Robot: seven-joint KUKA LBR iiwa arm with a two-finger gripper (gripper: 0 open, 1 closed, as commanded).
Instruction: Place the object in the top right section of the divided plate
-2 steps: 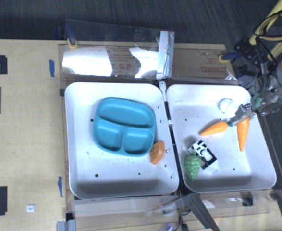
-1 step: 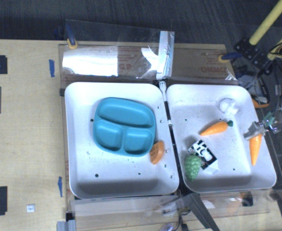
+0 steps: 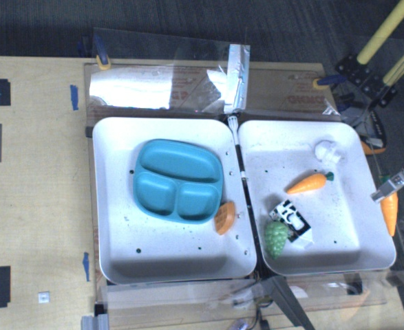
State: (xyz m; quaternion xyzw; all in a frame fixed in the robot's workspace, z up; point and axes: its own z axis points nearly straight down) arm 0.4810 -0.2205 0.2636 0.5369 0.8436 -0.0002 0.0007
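Observation:
A blue divided plate (image 3: 177,179) lies in the left bin (image 3: 112,239), with one long section at the back and two smaller ones at the front. A tan-orange food piece (image 3: 224,217) rests on the bin floor, touching the plate's front right rim. In the right bin (image 3: 346,243) lie an orange toy carrot (image 3: 306,183), a white piece (image 3: 327,152), a black-and-white item (image 3: 292,218) and a green bumpy lump (image 3: 276,238). Nothing lies in any section of the plate.
A grey piece (image 3: 394,182) with an orange strip (image 3: 389,214) below it, probably part of the arm, pokes in over the right bin's right rim. Behind the bins stands a clear shiny panel (image 3: 181,81). Yellow rods and black clamps (image 3: 367,67) sit at the back right.

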